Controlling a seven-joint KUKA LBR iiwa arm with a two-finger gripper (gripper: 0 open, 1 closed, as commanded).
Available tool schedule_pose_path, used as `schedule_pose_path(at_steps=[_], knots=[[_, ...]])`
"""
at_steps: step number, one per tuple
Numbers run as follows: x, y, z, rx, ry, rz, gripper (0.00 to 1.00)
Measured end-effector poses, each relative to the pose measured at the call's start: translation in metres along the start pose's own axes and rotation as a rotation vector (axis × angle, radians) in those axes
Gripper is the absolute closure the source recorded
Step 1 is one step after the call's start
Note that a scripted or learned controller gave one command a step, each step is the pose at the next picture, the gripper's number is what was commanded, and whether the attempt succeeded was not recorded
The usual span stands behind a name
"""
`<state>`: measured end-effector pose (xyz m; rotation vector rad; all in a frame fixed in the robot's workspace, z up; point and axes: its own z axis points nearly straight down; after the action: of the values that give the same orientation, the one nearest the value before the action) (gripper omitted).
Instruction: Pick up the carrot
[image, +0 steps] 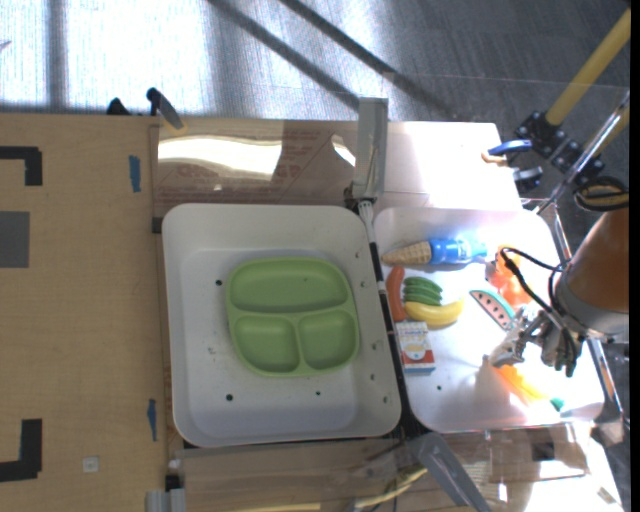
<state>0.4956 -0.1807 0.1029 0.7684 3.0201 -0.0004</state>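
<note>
The carrot is an orange toy with a small green tip. It lies in the right bin near its front right corner. My gripper hangs directly above the carrot's upper end, close to it or touching it. Bright glare on the bin floor washes out the contact. The grey arm with its orange band reaches in from the right.
Left of the gripper the right bin holds a watermelon slice, a banana, a green pod, a red piece, a small box and a blue ice-cream cone. A green divided plate sits in the left bin.
</note>
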Motion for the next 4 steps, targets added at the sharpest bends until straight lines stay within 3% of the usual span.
schedule_pose_path(at_steps=[1,2,3,4], knots=[[0.034,0.042,0.01,0.002,0.005,-0.332,1.0],[0.036,0.043,0.012,0.0,0.008,-0.334,0.0],[-0.05,0.017,-0.091,0.002,0.006,-0.385,0.0],[-0.02,-0.005,0.006,0.0,0.014,-0.414,0.0]])
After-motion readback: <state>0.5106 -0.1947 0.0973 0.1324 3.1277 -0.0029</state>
